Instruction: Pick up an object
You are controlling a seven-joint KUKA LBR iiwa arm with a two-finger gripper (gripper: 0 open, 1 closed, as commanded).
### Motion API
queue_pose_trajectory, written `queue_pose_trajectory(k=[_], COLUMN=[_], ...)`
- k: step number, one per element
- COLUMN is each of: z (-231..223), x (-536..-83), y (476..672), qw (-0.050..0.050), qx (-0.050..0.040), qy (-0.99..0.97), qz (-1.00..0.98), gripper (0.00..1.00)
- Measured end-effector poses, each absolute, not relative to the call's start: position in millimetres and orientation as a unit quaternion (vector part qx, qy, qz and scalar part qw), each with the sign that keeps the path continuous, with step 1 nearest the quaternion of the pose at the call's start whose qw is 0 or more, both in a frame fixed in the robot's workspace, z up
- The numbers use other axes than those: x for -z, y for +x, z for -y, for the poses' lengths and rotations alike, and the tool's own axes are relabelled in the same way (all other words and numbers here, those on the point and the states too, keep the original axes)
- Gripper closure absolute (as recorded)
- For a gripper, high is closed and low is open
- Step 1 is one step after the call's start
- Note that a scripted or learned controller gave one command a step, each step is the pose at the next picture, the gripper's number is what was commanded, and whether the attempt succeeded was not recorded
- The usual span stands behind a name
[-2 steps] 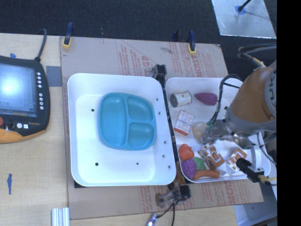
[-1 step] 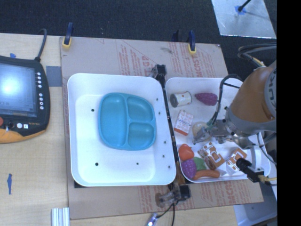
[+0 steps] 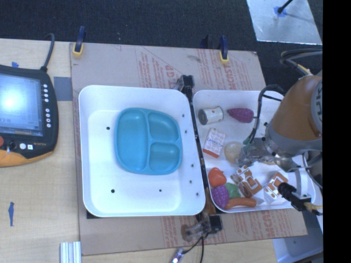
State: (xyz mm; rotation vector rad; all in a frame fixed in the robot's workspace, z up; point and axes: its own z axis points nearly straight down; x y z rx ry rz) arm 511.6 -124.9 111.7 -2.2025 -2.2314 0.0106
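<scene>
The right white bin [image 3: 237, 96] holds several small items. A grey can [image 3: 211, 114] and a purple eggplant [image 3: 240, 114] lie at its far end. A red-and-white packet [image 3: 214, 142] and a pale round item [image 3: 232, 151] sit in the middle. At the near end are a red vegetable [image 3: 216, 176], purple grapes [image 3: 220, 195], an orange carrot [image 3: 240, 203] and two brown-and-white boxes [image 3: 247, 181] [image 3: 274, 186]. My gripper [image 3: 253, 155] is low in this bin, just right of the pale round item and above the boxes. The wrist hides what lies under it.
The left white bin [image 3: 93, 147] holds a blue divided plate [image 3: 148, 140]. A tablet-like pendant [image 3: 24, 114] lies on the bench at far left. Clamps [image 3: 223, 45] hold the cardboard base at the back edge. The arm's orange band [image 3: 299, 108] overhangs the right bin's right side.
</scene>
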Motion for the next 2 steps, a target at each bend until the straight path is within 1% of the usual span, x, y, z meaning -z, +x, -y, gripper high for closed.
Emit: queue_pose_trajectory(k=[1,2], z=[124.9,106.0], x=[-111.7,-93.1], y=[511.6,550.6], qw=[0.003,0.001], qx=[-0.0033,-0.0009], qy=[-0.703,-0.705], qz=[0.712,0.709], gripper=[0.00,0.00])
